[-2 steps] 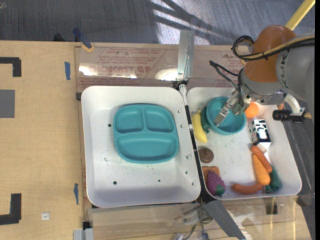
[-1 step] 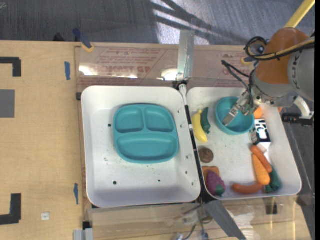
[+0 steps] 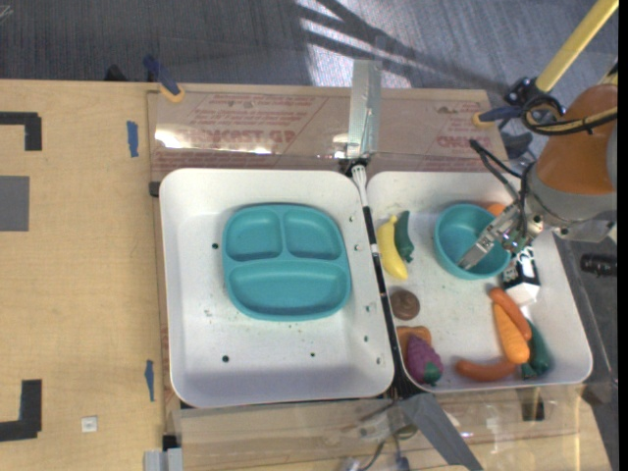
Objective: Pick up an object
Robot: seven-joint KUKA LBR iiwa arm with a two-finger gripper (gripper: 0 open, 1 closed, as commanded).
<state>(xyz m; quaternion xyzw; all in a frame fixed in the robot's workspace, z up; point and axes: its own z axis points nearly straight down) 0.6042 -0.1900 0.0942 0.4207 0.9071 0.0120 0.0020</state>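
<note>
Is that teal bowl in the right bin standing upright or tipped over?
Upright, it seems. The bowl shows its round open mouth to the overhead camera, with the gripper reaching into it.

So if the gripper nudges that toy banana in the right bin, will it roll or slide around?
The banana looks like smooth, probably stiff plastic, so it would likely slide rather than bend. Its curve suggests it would pivot or rock, not roll straight. It lies by the bin's left wall, which may stop it.

Robot lab — taped bench (image 3: 78, 263), white bins (image 3: 186, 292).
</note>
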